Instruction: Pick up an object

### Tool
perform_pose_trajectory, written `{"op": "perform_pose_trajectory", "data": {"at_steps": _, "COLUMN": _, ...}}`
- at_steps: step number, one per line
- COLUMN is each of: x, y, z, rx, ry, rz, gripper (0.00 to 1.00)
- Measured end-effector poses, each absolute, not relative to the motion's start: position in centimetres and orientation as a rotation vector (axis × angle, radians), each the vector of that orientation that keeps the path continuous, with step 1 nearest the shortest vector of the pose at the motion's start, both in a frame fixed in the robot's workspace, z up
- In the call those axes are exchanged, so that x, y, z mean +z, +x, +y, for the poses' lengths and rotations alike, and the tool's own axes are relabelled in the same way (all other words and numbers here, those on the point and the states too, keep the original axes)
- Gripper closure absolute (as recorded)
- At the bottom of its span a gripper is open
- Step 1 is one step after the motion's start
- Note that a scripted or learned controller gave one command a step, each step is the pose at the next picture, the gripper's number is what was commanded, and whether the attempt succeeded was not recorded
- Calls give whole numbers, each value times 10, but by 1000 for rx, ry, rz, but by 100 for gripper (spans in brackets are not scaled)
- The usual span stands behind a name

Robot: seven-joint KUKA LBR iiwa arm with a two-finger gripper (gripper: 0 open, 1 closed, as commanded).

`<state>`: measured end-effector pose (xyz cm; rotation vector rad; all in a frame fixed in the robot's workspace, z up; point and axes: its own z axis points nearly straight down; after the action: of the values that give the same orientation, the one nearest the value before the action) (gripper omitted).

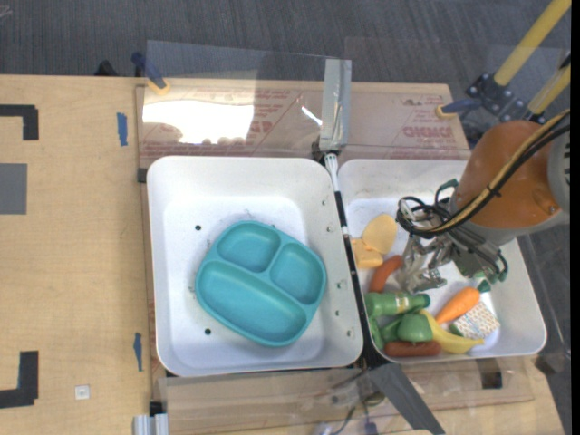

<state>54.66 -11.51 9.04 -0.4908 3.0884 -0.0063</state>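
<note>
toy carrot [459, 303] unlabelled, hand [419, 275] nearby, faint red print beyond bins

Even, bright overhead light; glare whitened the clear panel [227, 107] behind my bins. Shadows lay soft. Focus was mildly soft throughout, perhaps blurring my wrist's cabling [435, 216].

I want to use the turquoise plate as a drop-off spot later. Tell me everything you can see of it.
The turquoise plate is a rounded, smooth, plastic-looking tray with three compartments: two smaller ones at the far side, one long one nearer the camera. It lies flat, right side up, turned at a slant, on the floor of the left white bin. Its compartments hold nothing, and only the bin touches it.
</note>
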Motion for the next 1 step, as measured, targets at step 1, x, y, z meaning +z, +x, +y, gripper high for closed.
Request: {"op": "perform_pose_trajectory", "data": {"at_steps": 1, "x": 90, "y": 546, "z": -115, "rx": -5, "ry": -491, "rz": 3091, "gripper": 0}}
